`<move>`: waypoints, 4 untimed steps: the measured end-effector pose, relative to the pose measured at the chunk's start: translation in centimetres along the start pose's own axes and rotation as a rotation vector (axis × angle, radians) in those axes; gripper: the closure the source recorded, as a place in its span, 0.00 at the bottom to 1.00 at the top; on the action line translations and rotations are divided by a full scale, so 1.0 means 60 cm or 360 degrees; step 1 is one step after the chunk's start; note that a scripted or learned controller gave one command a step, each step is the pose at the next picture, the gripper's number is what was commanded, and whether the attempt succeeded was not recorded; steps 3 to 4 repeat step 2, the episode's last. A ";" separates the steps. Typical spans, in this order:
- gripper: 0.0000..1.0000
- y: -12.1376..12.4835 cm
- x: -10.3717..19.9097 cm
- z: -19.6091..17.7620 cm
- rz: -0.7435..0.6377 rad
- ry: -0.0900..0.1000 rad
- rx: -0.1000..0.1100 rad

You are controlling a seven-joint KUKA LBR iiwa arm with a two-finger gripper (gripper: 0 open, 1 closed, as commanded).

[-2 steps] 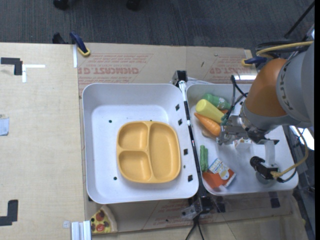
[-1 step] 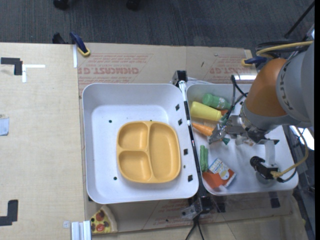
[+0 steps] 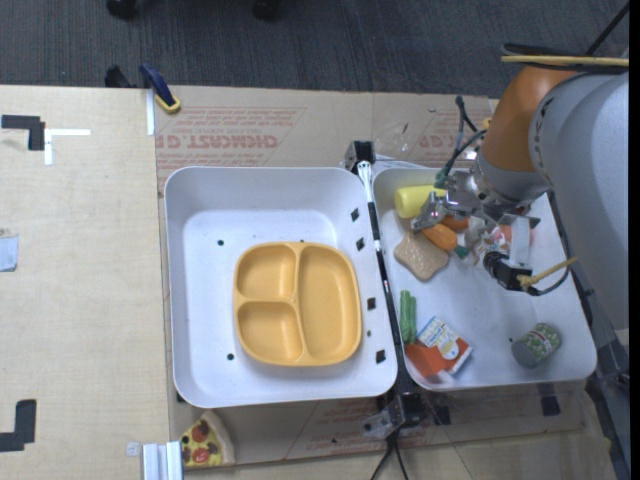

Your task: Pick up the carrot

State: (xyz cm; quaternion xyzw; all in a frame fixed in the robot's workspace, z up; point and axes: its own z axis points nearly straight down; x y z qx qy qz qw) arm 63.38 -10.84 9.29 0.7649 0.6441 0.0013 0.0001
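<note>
The orange carrot lies in the upper left part of the right bin, between a yellow piece of toy fruit and a slice of bread. My gripper hangs low right over the carrot, reaching in from the right under the orange wrist band. It looks open, with one finger on the carrot's upper left and the other on its lower right. The carrot's right end is hidden under the gripper body. The carrot still rests on the bin floor.
The left bin holds a yellow divided plate. In the right bin, a green bean lies along the left wall, a small carton sits at the front and a can stands at the front right.
</note>
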 end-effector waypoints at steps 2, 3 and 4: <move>1.00 0.012 -0.003 -0.104 0.0005 -0.0007 0.0015; 1.00 0.012 -0.003 -0.104 0.0005 -0.0007 0.0015; 1.00 0.012 -0.003 -0.104 0.0005 -0.0007 0.0015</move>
